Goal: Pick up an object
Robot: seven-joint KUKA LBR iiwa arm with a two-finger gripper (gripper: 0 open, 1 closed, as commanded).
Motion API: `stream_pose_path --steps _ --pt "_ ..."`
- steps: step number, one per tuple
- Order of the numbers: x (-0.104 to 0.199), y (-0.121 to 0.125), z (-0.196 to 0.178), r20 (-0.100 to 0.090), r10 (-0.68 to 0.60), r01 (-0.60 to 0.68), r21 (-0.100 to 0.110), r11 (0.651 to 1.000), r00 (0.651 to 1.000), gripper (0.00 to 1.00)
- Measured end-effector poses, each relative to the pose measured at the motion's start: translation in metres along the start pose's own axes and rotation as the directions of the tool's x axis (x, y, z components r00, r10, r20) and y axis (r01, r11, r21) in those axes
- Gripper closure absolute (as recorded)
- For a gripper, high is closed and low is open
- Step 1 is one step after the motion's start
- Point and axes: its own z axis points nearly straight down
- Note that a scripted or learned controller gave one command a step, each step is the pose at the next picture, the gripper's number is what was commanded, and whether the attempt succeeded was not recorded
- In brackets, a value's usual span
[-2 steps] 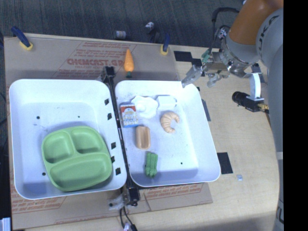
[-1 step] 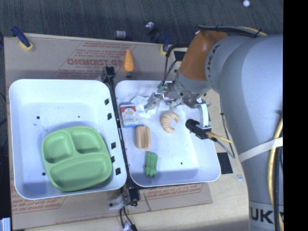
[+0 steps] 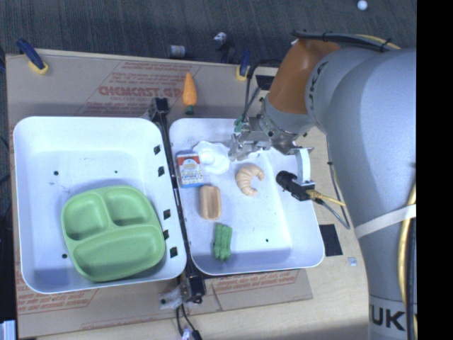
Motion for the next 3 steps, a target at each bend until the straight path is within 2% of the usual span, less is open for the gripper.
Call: stream_pose_path --steps 1,2,3 --pt "0.003 -0.074 -0.060 0.001 0.007 -0.007 -0.003 1.000 1.000 1.00" --pt "-0.067 -0.158 -0.081 0.001 0.007 -0.007 -0.003 1.000 1.000 1.00" --pt "-0.067 -0.157 -0.118 0.003 0.006 -0.006 -0.008 1.000 1.000 1.00"
